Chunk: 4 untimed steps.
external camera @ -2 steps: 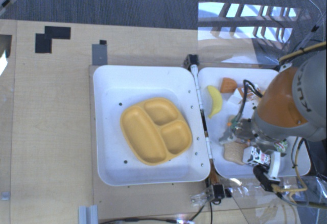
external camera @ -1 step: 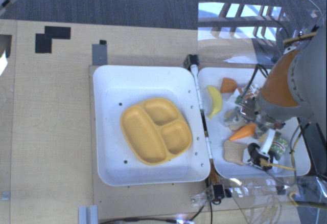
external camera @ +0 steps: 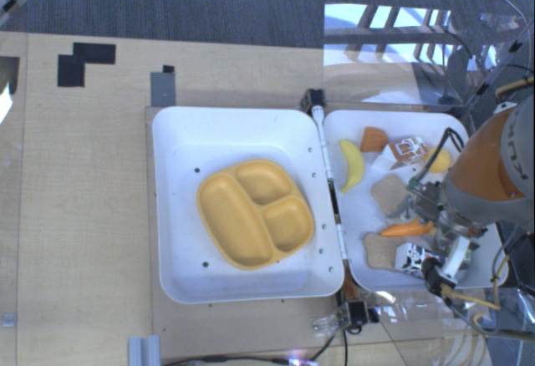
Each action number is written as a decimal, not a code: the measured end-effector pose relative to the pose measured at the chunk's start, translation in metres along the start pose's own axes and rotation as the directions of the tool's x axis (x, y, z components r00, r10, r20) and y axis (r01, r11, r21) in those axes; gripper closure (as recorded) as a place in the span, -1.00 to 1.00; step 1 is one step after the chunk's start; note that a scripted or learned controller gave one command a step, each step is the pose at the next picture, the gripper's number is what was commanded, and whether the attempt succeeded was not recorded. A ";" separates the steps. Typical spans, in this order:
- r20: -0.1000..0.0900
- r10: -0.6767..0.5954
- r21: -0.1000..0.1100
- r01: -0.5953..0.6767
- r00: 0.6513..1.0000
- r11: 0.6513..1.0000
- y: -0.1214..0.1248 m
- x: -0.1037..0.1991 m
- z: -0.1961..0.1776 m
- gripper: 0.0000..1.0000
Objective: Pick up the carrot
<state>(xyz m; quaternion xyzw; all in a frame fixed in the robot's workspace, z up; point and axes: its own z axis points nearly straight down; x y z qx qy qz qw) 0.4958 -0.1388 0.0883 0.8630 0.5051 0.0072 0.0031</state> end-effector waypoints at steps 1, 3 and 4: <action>0.008 -0.028 -0.006 0.028 1.000 1.000 -0.013 0.017 0.000 -1.00; 0.005 -0.335 -0.010 0.335 0.942 0.942 -0.010 0.022 -0.010 1.00; 0.008 0.101 0.010 -0.101 0.995 0.995 -0.057 0.092 -0.095 1.00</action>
